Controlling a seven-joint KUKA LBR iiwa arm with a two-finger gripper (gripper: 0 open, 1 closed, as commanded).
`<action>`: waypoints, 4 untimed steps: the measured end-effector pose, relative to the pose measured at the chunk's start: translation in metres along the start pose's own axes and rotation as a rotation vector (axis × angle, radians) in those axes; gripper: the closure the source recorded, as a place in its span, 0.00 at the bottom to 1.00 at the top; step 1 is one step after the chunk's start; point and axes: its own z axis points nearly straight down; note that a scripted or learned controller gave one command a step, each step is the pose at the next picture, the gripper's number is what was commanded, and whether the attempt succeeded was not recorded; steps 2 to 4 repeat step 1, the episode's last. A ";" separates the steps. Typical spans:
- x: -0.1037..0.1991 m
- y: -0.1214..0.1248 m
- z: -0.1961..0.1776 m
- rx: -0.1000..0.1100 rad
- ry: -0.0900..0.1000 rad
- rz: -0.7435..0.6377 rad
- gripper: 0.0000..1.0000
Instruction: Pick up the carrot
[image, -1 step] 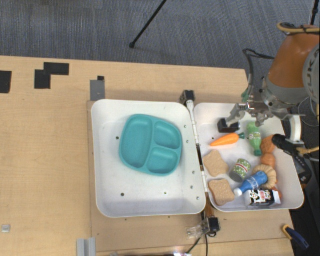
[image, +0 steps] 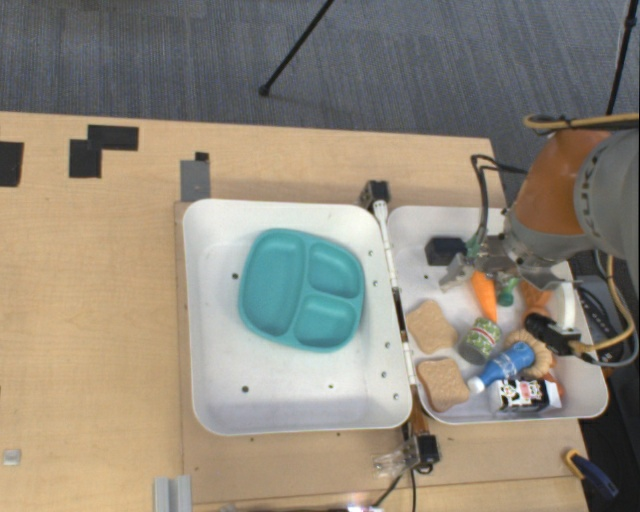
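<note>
In the right bin, the carrot — top end hidden under the claw.

The arm runs off the right edge, so its base is cut from sight, and its bulk hides the far right corner of the right bin. The gripper sits low over the carrot, and its fingers are too small and crowded to read as spread or closed. A second orange thing right of the carrot is half covered by the wrist. The label on the small carton is too blurred to make out.
</note>
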 end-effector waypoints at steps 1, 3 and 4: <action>0.001 0.001 -0.010 -0.002 0.000 -0.001 1.00; 0.001 0.001 -0.010 -0.002 0.000 -0.001 1.00; 0.001 0.001 -0.010 -0.002 0.000 -0.001 1.00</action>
